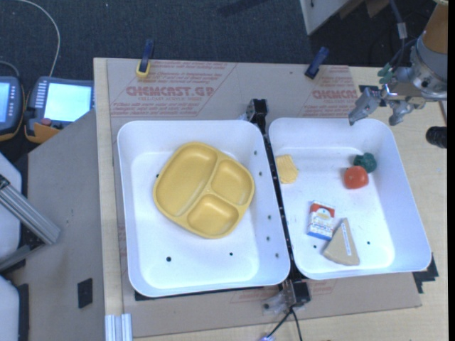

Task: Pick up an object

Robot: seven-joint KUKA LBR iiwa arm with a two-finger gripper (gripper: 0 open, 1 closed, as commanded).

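The right bin (pixel 398 155) holds a red tomato with a green top (pixel 357 175), a pale yellow cheese piece (pixel 286 168) by its left wall, a small white and blue carton (pixel 321 220), and a tan wedge (pixel 343 245) next to the carton. My gripper (pixel 379 111) hangs over the right bin's far rim, above and behind the tomato. Its two fingers are spread apart, open, with nothing between them.
The left bin (pixel 135 190) bears a yellow divided plate (pixel 204 188). A black clamp (pixel 257 109) sits between the bins at the far side. Blue clips (pixel 146 57) (pixel 316 62) hold the cardboard sheet. A screen device (pixel 64 100) lies off the bench at left.
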